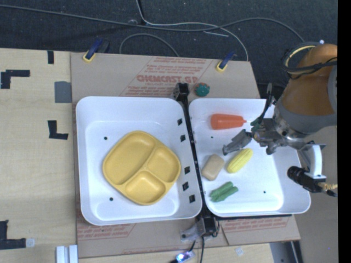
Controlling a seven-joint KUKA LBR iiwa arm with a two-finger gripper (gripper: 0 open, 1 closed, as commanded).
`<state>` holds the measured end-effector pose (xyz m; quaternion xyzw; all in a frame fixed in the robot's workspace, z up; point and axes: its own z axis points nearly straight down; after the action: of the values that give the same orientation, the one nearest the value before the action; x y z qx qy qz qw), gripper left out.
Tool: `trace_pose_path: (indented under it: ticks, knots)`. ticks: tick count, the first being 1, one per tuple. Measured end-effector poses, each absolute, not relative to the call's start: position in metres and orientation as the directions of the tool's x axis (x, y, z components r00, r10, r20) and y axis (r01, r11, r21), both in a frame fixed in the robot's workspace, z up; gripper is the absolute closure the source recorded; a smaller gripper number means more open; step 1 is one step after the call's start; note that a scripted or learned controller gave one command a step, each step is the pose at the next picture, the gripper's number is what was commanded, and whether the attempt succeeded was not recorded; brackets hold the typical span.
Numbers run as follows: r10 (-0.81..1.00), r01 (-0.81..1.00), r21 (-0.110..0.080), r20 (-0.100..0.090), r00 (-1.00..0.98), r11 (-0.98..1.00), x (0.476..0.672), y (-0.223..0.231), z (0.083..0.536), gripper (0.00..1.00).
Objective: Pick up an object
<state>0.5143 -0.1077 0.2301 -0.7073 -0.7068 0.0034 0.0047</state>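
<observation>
corn cob: it lies in the right bin, about mid-bin, with the tool hanging just above its far-left side. tool state: the fingers look parted, and nothing sits between them; the blur leaves some doubt.

procedure, as judged from this position:
1. centre the tool over the cob, with the fingers set across its narrow width.
2. descend until the fingers straddle the cob, keeping off the tan potato-like piece just to its left.
3. clamp, then lift straight up.

inventory, right bin: one corn cob, one carrot, one tan piece, one green pod. left bin: one yellow divided plate. bins on the desk: two.
</observation>
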Motion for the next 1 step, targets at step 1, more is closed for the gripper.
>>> trace_pose_path:
  ticks: [1]
  knots:
    - [1.000, 1.000, -0.002, 0.001, -0.001, 0.001, 0.5164, -0.1077, 0.2344, 0.00]
